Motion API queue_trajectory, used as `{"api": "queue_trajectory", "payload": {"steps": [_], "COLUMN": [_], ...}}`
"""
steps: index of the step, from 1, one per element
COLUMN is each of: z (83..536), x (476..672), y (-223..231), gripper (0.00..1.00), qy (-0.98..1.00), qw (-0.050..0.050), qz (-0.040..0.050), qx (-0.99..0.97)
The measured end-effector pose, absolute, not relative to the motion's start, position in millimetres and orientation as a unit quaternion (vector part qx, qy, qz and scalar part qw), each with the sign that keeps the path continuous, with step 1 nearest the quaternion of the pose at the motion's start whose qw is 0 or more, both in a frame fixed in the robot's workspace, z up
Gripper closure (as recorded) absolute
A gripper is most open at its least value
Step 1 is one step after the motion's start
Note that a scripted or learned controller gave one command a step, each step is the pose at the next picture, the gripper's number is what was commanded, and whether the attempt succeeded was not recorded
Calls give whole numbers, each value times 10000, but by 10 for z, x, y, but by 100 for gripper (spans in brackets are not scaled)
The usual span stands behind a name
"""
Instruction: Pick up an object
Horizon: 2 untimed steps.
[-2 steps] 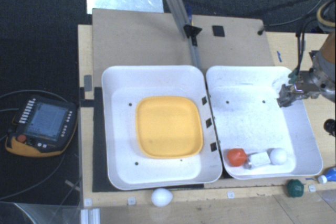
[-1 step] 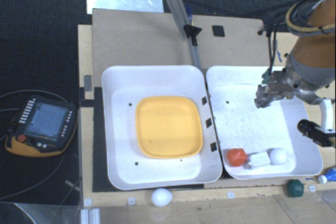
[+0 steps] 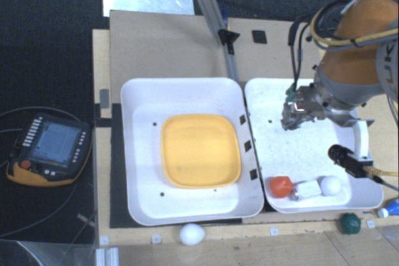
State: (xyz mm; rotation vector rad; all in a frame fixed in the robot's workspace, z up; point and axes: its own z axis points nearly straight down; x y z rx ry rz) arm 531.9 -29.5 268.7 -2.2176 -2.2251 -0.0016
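end effector (image 3: 291, 118): hangs over the upper part of the right bin (image 3: 274, 152), arm coming in from the right. Small + dark against the white; can't tell its state, nothing seen in it.
Targets: three small things bunched along the bin's near wall, well below the end effector and a bit to its right. Red ball (image 3: 280, 186) nearest, white block (image 3: 307, 189) touching or just beside it, white ball (image 3: 330, 184) at the far end of the row.
Handling, red ball: prob. light, maybe soft/squashy; round, so it'll roll if nudged. Take it across the widest part, from above.
Handling, white block: looks stiff, flat sides, prob. the safest grip; pinch across the short sides. Neighbours crowd it on both ends.
Handling, white ball: smooth, likely slippery; sits near the wall, little room on that side.
Other: yellow plate (image 3: 201, 150) in the left bin (image 3: 140, 134), well left of the end effector; wide + shallow, poor pick.
Hard to see: the tip shape; white items blur into the white bin, edges vague; whether block + red ball touch.
Outside bins: white ball on table edge (image 3: 192, 234), green ball (image 3: 350, 223) past the near wall, lower right.
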Motion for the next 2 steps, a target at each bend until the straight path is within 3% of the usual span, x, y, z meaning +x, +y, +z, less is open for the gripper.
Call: {"api": "queue_trajectory", "payload": {"steps": [2], "z": [2670], "x": [5514], "y": [736], "gripper": [100], "qy": [-7084], "qw": [2], "qz": [-5], "qx": [-7058]}}
